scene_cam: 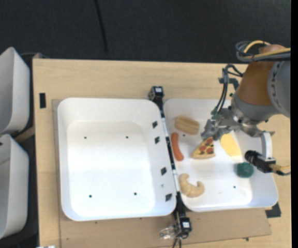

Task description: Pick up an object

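Hovering over the right bin [260,192], the gripper [211,129] sits just above the pizza slice [205,149]; can't tell its state tbh. Bread roll [187,124], croissant [191,186], cheese wedge [230,145] and sausage [176,145] crowd close, so a slightly off descent probably nudges neighbours or skids off that flat slice.
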Robot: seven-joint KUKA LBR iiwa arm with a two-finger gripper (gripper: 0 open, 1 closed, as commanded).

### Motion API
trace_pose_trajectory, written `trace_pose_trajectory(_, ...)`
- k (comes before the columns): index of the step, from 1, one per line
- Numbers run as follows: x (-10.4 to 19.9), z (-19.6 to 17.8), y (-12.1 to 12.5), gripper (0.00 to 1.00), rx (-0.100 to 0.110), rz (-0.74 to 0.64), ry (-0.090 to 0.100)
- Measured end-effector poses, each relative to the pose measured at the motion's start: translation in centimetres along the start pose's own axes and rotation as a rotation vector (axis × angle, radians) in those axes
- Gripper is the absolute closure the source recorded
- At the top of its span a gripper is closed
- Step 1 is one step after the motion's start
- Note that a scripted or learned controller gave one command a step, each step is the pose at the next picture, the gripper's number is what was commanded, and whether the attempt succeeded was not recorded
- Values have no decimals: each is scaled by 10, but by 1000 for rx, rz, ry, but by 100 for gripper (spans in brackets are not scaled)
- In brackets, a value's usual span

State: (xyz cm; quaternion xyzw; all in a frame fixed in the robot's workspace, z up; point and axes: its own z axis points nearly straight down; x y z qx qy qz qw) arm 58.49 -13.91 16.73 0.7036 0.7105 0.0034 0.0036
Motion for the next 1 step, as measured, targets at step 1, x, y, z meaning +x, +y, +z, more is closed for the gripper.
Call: trace_pose_trajectory(1, 92, -36, 21, 100, 3, -1, -2)
